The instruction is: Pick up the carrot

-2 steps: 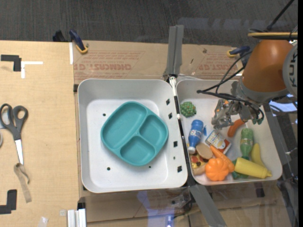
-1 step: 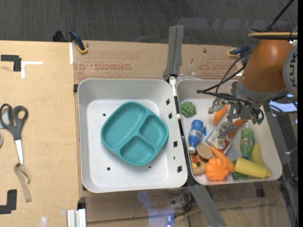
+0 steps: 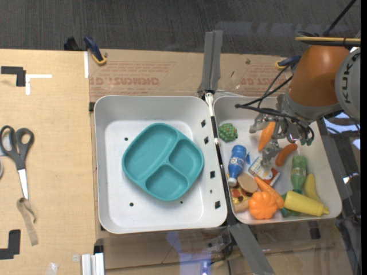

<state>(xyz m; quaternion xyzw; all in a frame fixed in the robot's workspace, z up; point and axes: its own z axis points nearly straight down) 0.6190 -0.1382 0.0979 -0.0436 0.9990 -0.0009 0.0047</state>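
pincer [image 3: 268,135] clamped on carrot [image 3: 266,136] above right bin [image 3: 331,171] | fingertips partly hidden by cables

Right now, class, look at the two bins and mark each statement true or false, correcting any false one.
1. The teal plate lies in the left bin. True.
2. The hand hangs over the left bin. False: it is over the right bin.
3. An orange carrot shows between the hand's fingers. True.
4. The scissors lie inside the right bin. False: they rest on the bench left of both bins.
5. The broccoli sits on the teal plate. False: it is in the right bin.
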